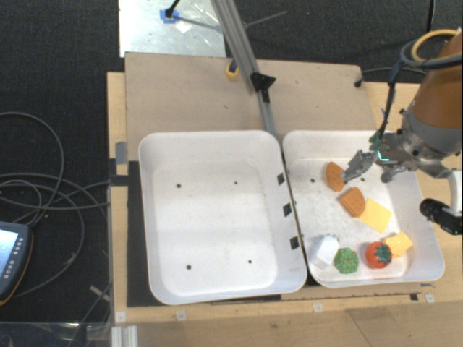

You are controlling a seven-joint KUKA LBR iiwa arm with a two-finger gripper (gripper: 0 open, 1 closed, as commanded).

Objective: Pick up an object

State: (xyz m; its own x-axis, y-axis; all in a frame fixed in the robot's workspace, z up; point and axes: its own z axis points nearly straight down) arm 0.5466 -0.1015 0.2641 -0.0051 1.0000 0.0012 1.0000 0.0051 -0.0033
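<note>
1. Camera view: the end effector [356, 170] is seen low over the right bin [431, 264], carried by the grey arm with its orange band [440, 98] reaching in from the right.
2. Whether the end effector is released or clenched cannot be told; nothing is seen between its tips.
3. An orange-brown rounded piece [333, 176] lies just beside the end effector, on its left.
4. A brown waffle-like piece [353, 201] lies just below the end effector, with a yellow slab [376, 215] touching it on the far side.
5. Further below the end effector, along the bin's near edge, a white block [325, 249], a green piece [346, 260], a red tomato-like piece [377, 255] and a small yellow piece [400, 243] are lined up.
6. The left bin [155, 215] sits well to the left of the end effector on the worktop [188, 92].
</note>
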